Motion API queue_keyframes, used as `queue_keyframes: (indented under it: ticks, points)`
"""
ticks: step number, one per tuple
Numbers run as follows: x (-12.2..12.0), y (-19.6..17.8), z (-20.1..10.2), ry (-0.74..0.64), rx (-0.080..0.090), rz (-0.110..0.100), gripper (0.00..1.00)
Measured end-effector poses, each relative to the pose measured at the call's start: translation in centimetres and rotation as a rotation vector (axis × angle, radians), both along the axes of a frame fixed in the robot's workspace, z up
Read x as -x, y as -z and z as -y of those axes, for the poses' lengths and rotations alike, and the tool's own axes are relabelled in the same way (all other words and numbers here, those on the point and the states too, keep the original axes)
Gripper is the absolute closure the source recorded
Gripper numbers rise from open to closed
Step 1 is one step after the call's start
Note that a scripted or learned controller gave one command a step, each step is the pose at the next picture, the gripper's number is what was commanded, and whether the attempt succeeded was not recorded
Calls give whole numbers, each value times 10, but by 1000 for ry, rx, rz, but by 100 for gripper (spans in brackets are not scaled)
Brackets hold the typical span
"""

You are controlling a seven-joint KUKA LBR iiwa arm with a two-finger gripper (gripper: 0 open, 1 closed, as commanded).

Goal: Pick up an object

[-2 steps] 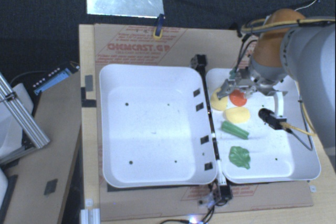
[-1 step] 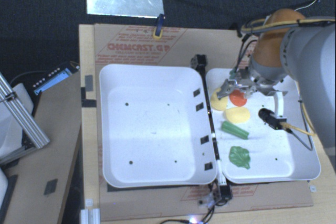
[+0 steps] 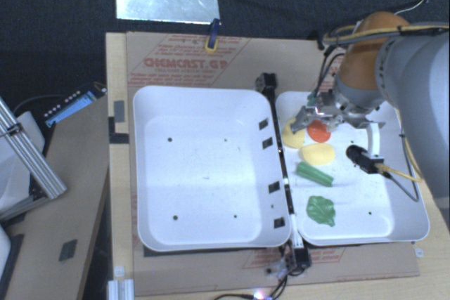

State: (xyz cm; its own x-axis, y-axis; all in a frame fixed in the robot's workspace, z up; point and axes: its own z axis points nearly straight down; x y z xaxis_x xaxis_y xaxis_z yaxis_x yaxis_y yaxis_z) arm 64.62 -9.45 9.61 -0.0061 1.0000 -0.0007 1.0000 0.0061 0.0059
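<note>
The gripper (image 3: 314,118), its state impossible to tell, hovers over a red object (image 3: 319,131) in the right bin (image 3: 401,221) beside yellow pieces (image 3: 318,154).

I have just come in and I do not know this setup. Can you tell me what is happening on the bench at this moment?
A grey robot arm reaches in from the right over the right bin. Its claw is low at the far end of that bin, just above a red object and a pale yellow piece. Nearer the camera lie a yellow object, a green stick-shaped object and a green leaf-shaped object. I cannot tell whether anything is grasped. The left bin sits beside it.
</note>
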Motion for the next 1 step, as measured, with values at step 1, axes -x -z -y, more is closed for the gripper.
queue_keyframes:
  ticks: [1]
  points:
    - [-1, -11, 0, -2, 0, 4, 100]
